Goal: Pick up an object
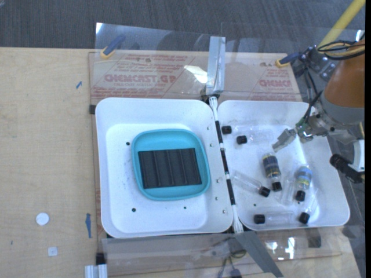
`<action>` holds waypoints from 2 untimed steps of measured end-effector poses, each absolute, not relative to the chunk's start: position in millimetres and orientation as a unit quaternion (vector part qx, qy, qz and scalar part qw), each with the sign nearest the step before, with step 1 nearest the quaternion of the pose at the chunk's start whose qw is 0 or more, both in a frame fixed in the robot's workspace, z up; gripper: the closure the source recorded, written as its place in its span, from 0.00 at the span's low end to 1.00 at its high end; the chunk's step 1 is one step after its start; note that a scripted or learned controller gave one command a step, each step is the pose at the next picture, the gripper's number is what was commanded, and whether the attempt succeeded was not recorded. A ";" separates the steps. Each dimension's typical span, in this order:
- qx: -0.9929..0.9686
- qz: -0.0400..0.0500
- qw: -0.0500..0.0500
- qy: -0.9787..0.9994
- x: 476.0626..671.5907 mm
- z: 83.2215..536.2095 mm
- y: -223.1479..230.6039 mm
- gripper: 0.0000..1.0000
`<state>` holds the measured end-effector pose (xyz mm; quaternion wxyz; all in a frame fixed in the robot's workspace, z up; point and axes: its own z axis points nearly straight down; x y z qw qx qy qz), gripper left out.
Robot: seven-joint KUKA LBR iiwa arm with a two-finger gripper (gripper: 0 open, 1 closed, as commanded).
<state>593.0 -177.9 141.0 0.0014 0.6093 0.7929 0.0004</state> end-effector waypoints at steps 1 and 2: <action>0.594 0.000 0.000 0.804 553.2 93.7 -161.8 0.00; 0.591 0.002 0.004 0.806 528.9 88.4 -156.5 0.00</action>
